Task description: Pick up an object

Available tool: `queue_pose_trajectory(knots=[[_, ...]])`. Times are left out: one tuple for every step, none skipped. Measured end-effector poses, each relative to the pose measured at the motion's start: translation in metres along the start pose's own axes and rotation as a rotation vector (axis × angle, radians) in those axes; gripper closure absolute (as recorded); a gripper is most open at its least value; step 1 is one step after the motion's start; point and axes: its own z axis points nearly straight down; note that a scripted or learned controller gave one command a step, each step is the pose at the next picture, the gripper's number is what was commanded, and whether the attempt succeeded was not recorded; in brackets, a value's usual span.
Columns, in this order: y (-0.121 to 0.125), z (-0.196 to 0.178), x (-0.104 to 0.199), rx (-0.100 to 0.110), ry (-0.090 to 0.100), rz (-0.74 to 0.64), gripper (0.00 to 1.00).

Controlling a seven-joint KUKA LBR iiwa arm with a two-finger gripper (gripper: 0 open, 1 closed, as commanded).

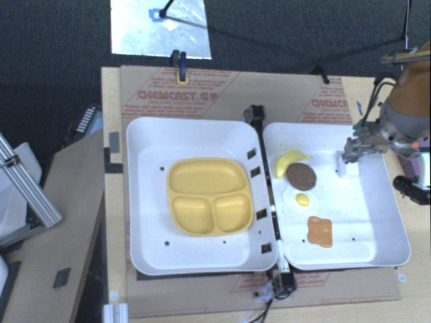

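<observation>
We see four small things lying loose in the right-hand bin (377, 247), all toward its nine o'clock side. A yellow banana (289, 161) lies curved near the bin's ten o'clock corner, its stem end pointing toward three o'clock. Touching it at its five o'clock side lies a round, flat brown cookie (301, 175). Just beside the cookie, at its six o'clock, sits a small yellow oval piece (302, 199), apart from it by a thin gap. Farther toward six o'clock, near the bin's lower middle, an orange-brown, roughly square piece (320, 231) lies flat and alone on the white floor.
</observation>
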Motion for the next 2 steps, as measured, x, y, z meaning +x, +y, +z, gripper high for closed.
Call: queue_pose_trajectory(knots=[[0.001, -0.034, 0.0, 0.003, 0.001, 0.0, 1.0], [-0.007, -0.044, 0.058, 0.006, 0.002, -0.001, 1.0]])
